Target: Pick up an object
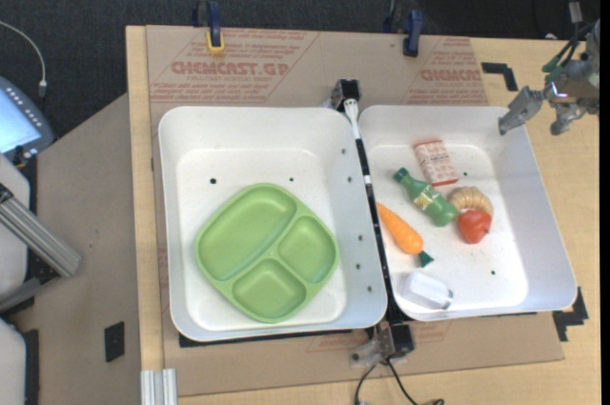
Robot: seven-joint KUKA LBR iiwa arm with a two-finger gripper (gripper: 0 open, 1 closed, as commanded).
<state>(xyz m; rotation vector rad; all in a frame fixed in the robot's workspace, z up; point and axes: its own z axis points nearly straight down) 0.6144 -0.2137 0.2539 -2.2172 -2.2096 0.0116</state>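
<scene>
The things to pick from lie in the right bin [534, 203], all below and to the left of the claw [534, 108]. Nearest to the claw is a small red and white packet [435, 161], lying flat near the far part of the bin floor. Just past it, farther from the claw, a green bottle [425, 197] lies on its side, its neck pointing up and left. A tan, ridged bun-like thing [469, 199] sits touching the bottle's base, and a red tomato [475, 224] rests against the bun's near side. Farther left and lower, an orange carrot [400, 230] with a green tip lies slanted beside the bin's left wall. Farthest from the claw, at the bin's near edge, is a small white cup-like thing [425, 291].

The claw hangs over the far right corner of the right bin, above its rim, at the end of the arm [577, 79] coming in from the right. It has nothing in it; how far it is open cannot be told.

Well to the claw's left, the left bin [181, 203] holds a green divided plate [268, 251] with three sections. Both bins rest on a brown board [286, 60] clamped to the tabletop [114, 203].
</scene>
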